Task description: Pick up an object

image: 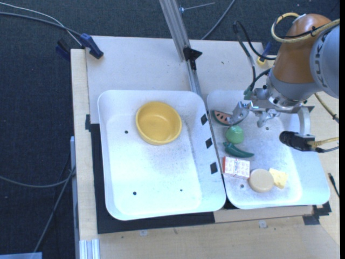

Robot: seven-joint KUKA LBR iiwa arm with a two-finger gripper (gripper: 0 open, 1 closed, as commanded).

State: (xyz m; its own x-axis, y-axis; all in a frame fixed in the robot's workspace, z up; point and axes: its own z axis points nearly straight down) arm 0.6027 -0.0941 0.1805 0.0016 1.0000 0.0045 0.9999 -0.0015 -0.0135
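Green ball [234,134] sits in the right bin [302,196] just below the gripper [250,115] — whose grip state I cannot tell — beside a watermelon slice [221,116].

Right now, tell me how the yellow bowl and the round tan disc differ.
The yellow bowl is bright yellow and hollow; the round tan disc is pale tan and looks solid and flat-topped. The bowl is clearly larger than the disc. The bowl sits alone in the left bin; the disc lies in the right bin, beside a yellow piece and a red and white packet. Both are round.
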